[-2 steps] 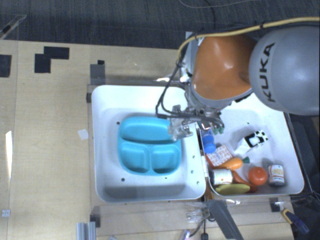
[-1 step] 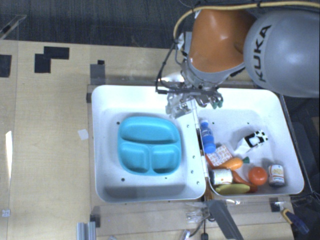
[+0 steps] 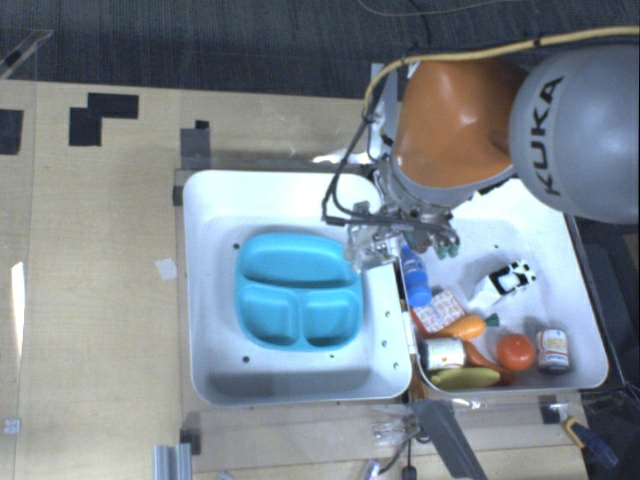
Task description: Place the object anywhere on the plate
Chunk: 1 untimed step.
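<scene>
A light blue plate point(image 3: 298, 290) with three compartments lies in the left bin point(image 3: 210, 228), with nothing on it. My gripper point(image 3: 392, 246) hangs over the divider between the two bins, just past the plate's right rim, under the orange band of the arm. A blue bottle point(image 3: 414, 280) with a pale cap lies directly below and slightly right of the gripper, at the left side of the right bin point(image 3: 580, 298). The wrist hides the bottle's upper end, and whether the gripper touches it is unclear.
The right bin also holds a black-and-white toy point(image 3: 511, 278), a red-patterned card point(image 3: 437, 313), a carrot point(image 3: 466, 326), a tomato point(image 3: 515, 351), a small can point(image 3: 552, 348), a jar point(image 3: 445, 353) and a yellow banana point(image 3: 465, 376). The arm covers the bin's back.
</scene>
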Each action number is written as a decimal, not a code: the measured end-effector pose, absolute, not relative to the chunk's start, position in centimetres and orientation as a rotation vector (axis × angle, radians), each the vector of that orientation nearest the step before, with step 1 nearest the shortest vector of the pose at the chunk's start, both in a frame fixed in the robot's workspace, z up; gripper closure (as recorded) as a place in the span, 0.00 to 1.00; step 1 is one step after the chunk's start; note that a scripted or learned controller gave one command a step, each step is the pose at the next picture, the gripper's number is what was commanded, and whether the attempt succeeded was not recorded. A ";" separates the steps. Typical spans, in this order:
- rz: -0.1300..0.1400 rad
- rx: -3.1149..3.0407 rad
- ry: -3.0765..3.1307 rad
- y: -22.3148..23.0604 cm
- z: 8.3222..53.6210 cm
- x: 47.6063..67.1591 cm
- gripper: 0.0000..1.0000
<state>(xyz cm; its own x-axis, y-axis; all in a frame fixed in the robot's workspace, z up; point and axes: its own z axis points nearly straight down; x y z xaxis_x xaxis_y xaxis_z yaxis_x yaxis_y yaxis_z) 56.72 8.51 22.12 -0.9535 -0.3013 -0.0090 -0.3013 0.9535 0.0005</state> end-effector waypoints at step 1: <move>0.002 -0.876 3.005 10.5 24.1 57.3 1.00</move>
